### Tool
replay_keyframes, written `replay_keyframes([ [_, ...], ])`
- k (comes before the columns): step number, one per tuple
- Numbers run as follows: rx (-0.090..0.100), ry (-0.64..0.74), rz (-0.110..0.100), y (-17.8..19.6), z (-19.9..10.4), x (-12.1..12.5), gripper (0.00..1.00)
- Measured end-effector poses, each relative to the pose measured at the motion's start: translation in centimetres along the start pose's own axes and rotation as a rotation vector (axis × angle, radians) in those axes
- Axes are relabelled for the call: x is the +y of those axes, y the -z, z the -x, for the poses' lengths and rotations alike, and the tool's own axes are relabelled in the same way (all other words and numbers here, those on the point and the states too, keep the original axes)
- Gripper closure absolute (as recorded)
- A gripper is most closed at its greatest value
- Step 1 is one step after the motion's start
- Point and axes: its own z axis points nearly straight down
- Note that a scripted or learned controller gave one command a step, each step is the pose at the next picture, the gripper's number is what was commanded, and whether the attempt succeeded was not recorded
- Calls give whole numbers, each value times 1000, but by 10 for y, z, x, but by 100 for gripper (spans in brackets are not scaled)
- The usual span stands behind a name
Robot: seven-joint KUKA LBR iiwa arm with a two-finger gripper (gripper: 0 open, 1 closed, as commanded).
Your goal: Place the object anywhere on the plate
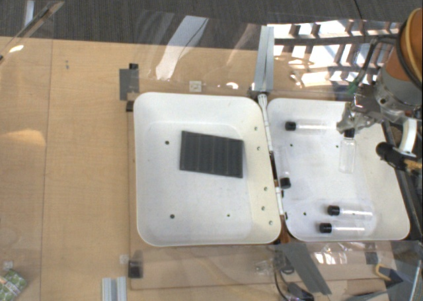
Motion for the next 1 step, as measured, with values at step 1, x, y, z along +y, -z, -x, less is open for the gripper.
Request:
replay_keyframes([
  [1,2,-74,2,47,-30,-44,100],
])
